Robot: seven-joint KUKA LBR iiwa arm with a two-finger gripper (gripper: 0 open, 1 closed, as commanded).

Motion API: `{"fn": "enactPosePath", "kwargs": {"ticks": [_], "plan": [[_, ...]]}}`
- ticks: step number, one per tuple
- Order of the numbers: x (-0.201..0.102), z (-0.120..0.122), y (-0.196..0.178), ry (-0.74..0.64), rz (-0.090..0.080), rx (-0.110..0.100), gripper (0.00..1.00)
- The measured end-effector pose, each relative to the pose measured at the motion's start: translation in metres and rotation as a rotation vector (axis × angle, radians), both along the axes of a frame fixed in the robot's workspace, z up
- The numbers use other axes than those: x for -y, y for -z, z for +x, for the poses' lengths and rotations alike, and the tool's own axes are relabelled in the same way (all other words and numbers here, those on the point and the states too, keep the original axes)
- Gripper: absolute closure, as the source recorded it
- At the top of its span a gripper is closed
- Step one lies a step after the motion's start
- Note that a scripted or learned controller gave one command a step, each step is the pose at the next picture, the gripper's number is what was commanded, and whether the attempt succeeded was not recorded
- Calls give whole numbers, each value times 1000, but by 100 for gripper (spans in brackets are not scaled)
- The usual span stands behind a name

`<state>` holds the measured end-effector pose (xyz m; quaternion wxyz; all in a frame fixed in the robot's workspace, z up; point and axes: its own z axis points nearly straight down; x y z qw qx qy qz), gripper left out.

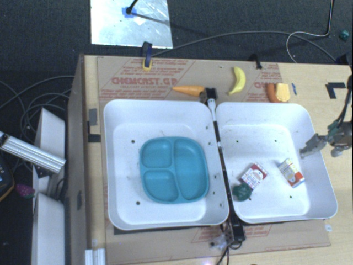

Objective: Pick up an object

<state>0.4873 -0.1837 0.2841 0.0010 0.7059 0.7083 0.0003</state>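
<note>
Grey gripper [325,141] at the right rim of the right bin [276,108], hanging above the bin's edge. Whether spread or pressed together: cannot tell at this size. Nothing visibly held.

Nearest candidate: a small red-and-white carton [290,171], lying tilted on the bin floor, below and left of the gripper and well clear of the wall. Farther left, a red-and-white packet [253,176], touching or nearly touching a dark green lump [241,191] near the divider.

Probably best to go for the carton: move in over its middle, turn the wrist to close across its narrow width, descend straight, and lift only once the grip looks firm. Better to avoid the crowded pair, where one could be nudged onto the other.

Beyond, in the left bin [118,148], a blue sectioned plate [175,168]. Behind the bins, a banana [237,80] and a carrot [188,90].

Red print on the cardboard [138,70] legible as "CHEMCAST"; lettering on carton and packet too small to read.
</note>
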Motion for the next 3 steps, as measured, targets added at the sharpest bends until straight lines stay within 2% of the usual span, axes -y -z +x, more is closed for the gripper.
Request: {"fn": "enactPosePath", "kwargs": {"ticks": [1, 2, 3], "plan": [[-40, 96, 92, -1, 2, -3, 0], [-75, 22, 87, 2, 1, 0, 0], [-87, 79, 186, 0, 2, -5, 0]]}}
